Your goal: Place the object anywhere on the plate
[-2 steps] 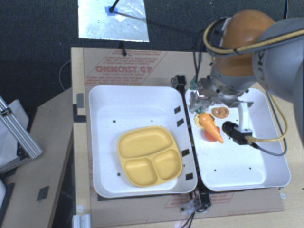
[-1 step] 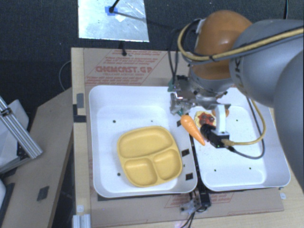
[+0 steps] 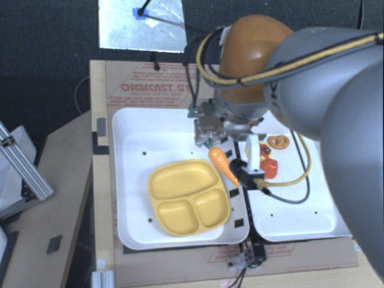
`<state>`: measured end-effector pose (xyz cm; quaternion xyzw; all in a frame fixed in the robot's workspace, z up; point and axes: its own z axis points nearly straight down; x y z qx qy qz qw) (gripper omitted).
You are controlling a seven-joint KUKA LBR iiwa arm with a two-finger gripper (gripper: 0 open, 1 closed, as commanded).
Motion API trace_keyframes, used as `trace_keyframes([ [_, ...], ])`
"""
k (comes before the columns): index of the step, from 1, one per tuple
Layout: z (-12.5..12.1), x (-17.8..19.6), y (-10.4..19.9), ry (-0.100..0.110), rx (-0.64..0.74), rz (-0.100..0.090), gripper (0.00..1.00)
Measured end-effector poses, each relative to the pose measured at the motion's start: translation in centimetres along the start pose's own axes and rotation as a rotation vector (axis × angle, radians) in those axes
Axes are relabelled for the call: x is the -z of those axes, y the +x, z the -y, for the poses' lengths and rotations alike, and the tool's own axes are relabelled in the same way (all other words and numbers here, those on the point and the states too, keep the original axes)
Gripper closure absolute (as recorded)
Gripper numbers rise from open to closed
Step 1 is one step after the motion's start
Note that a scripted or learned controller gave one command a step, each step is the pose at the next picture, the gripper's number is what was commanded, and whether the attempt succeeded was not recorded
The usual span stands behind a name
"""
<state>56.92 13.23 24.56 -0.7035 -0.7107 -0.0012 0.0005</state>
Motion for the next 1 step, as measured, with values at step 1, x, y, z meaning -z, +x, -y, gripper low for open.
trace_keyframes([
  [1, -0.04, 0.03, -0.32, 0.0, -0.005, 0.002, 0.0],
])
